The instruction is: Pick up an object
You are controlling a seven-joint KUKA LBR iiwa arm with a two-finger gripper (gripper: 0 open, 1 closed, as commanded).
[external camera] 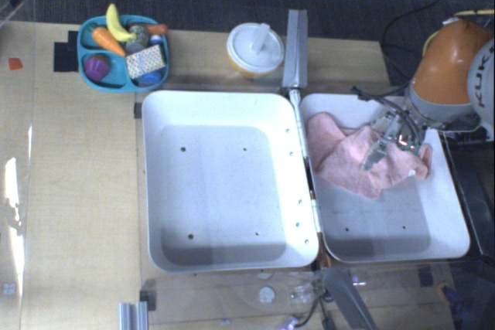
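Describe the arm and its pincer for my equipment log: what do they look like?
The arm is grey-white with a rounded, glossy orange band above the wrist and dark lettering on its pale shell. The pincer is a small dark metal assembly with thin grey fingers and a tiny red spot near its base.

Pink cloth (352, 158) in the white right bin (445, 232); white left bin (224, 182). At eleven o'clock, a blue tray (87, 50) with yellow banana (116, 23), orange carrot (107, 40), purple piece (97, 67). White-lidded yellow bowl (255, 48) at twelve. Orange-banded grey arm (448, 73).
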